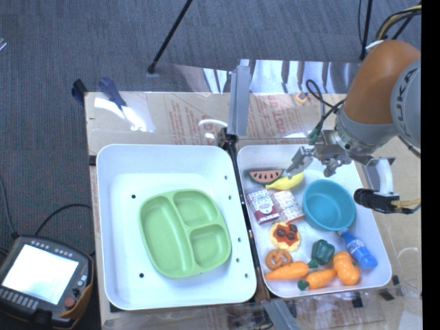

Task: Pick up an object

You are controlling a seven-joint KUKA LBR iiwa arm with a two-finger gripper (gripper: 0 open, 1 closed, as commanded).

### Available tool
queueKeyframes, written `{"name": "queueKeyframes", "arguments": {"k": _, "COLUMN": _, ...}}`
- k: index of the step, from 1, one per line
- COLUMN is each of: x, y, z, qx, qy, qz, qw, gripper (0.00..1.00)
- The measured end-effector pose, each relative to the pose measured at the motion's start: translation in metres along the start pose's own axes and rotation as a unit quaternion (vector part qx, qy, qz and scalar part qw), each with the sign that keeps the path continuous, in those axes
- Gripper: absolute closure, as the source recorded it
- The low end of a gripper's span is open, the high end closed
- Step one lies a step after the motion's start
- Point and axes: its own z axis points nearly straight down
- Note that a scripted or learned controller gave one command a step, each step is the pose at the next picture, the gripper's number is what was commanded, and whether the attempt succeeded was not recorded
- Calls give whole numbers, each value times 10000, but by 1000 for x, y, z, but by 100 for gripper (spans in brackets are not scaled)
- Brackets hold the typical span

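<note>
So the left bin (110,184) just has a green divided plate (184,232) sitting in it. The right bin (381,267) is where all the toy food is: watermelon slice (265,176) and banana (287,181) up top, two snack packets (273,205) under them, a little pizza (285,235), a pretzel (278,258), carrots (289,271), a green pepper (321,251), a blue bowl (328,204) and a blue bottle (359,250). The gripper (301,160) hangs over the bin's upper part, right above the banana's right tip, almost touching it. Can't tell if the claw is open or closed from this angle, and nothing visibly sits in it.
</note>
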Motion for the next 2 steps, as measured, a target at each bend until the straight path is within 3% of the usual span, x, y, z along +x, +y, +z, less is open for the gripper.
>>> {"name": "queueKeyframes", "arguments": {"k": 1, "x": 4, "y": 18, "z": 100, "qx": 34, "qy": 3, "qz": 1033, "qw": 9946, "gripper": 0}}
{"name": "queueKeyframes", "arguments": {"k": 2, "x": 5, "y": 30, "z": 115, "qx": 48, "qy": -9, "qz": 4027, "qw": 9153, "gripper": 0}}
